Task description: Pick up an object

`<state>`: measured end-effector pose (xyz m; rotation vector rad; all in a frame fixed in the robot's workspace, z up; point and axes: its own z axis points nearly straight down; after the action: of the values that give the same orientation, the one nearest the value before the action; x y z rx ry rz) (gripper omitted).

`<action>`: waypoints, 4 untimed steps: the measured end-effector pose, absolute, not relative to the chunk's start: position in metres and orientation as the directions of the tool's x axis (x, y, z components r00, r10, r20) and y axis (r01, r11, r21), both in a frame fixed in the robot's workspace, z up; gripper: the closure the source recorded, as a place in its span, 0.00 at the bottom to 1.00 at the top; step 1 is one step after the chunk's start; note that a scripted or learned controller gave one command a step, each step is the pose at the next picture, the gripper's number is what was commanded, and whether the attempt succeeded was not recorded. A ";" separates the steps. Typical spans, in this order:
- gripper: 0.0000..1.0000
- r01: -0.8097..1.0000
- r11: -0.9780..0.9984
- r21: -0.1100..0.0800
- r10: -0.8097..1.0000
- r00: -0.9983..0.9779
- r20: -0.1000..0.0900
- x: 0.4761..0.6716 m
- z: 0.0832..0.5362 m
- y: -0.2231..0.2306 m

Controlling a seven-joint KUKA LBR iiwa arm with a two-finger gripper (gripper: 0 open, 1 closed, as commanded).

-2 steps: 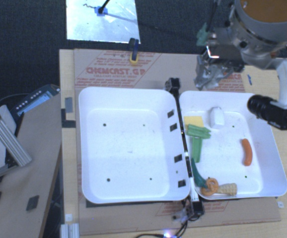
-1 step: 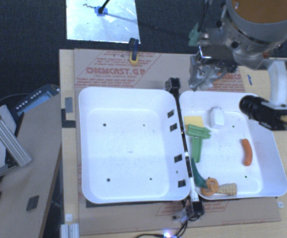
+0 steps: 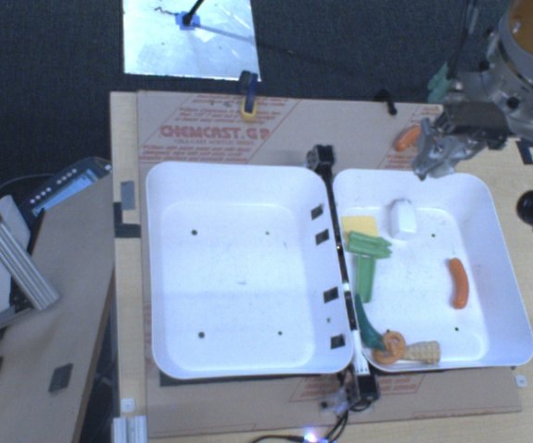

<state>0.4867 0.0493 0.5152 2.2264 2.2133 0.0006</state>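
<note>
Slanted overhead view of both bins (image 3: 248, 178)

Orange sausage (image 3: 458, 283) in right bin (image 3: 502, 238)

Two bins side by side on the tabletop (image 3: 128, 127). Left bin (image 3: 239, 178) sits next to the right bin (image 3: 488, 201), which has all the stuff: pad (image 3: 360, 224) and puck (image 3: 402, 218) toward the back, brush (image 3: 366, 266) by the left wall, sausage (image 3: 458, 282) on the right, ring (image 3: 394, 345) and cone (image 3: 423, 351) touching at the front. Claw (image 3: 437, 160) hangs over the back rim.
</note>
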 end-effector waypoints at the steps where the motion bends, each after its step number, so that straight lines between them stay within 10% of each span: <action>1: 1.00 1.000 0.005 0.004 1.000 -0.005 0.001 0.487 0.536 0.077; 4: 1.00 1.000 0.004 0.003 1.000 -0.004 0.001 0.486 0.535 0.135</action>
<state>0.4865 0.1349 0.5351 2.2162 2.2255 0.0046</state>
